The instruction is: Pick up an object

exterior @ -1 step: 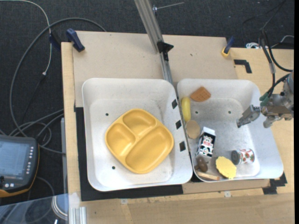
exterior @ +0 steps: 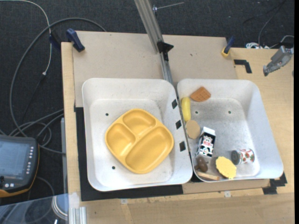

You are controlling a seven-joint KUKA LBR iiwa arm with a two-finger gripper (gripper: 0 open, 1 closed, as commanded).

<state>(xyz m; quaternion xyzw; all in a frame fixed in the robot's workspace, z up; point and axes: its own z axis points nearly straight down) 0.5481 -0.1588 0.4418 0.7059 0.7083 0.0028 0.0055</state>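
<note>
Overhead, the grey two-finger gripper sat near the right edge of the view, above the bare bench top and well apart from both bins. It was small and seen at an angle, so I could not tell whether it was released or clenched; nothing showed in its grasp.

The shallow white right-hand bin held all the loose objects that could be picked. A flat orange-brown waffle-textured piece lay near the far wall. Just below it, along the left wall, lay a yellow toy banana, pointing lengthwise down the bin, with a tan round disc just beside its lower end. A small black-and-white cow-patterned carton lay next to the disc, toward the bin's middle. Near the front wall sat a dark brown lump, with a pale tan stick lying just below it. A flat yellow frilly-edged piece lay close to the right of these. A small can with a red-and-white label lay on its side just beside that piece.

The shallow white left-hand bin held a yellow plastic divided plate with three compartments, lying flat near the middle.

A grey metal pole slanted down from the top of the view to the gap between the bins. Two blue clamps gripped the far corners of the board. A dark handheld control pendant rested at the lower left, among black cables.
</note>
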